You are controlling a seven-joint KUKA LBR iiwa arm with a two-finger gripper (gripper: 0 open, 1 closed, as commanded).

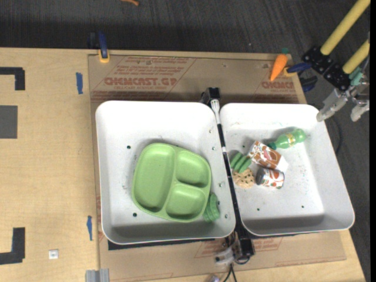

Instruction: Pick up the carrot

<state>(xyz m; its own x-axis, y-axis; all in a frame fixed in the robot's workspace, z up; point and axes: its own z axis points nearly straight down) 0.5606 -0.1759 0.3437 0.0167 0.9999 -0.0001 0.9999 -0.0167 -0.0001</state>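
The pincer (pixel 343 111) hangs at the upper right, over the far corner of the right bin (pixel 329 216), its two fingers spread apart with nothing between them. The carrot (pixel 278 67) lies outside the bins on the brown board (pixel 147 78), up and to the left of the pincer, well apart from it. A green bottle (pixel 290 138) lies in the bin below-left of the pincer.

Position: I am looking down from one fixed camera sitting above the counter (pixel 47 157).
Facing: it is tilting downward at a slant, taking in the left bin (pixel 111 175) and the right bin (pixel 317 181) side by side.
Nearness: it is standing well back, so both bins are fitting in whole.
Arm side: the arm (pixel 346 22) is entering at my upper right.
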